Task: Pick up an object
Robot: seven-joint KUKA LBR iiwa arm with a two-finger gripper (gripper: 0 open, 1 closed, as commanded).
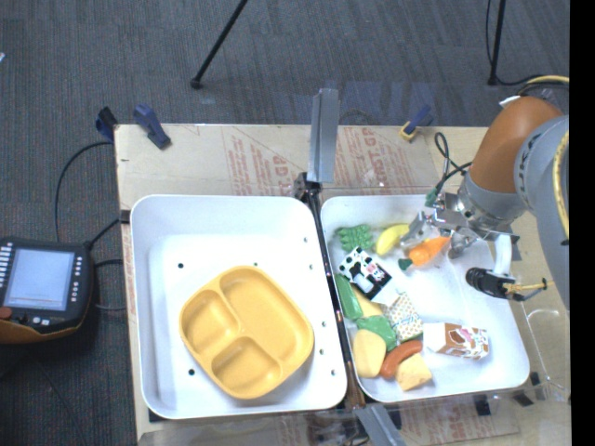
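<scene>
Camera view: gripper (437,238) low in right bin (514,328), jaws apparently closed on orange carrot (429,251). Grasp seemingly made; lift outstanding.

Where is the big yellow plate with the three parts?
The yellow plate lies flat in the left white bin, toward its front, on the other side of the divider from the toy food pile in the right bin.

Bench (270,161): two white bins side by side, left bin (158,240), right bin (483,337).
</scene>
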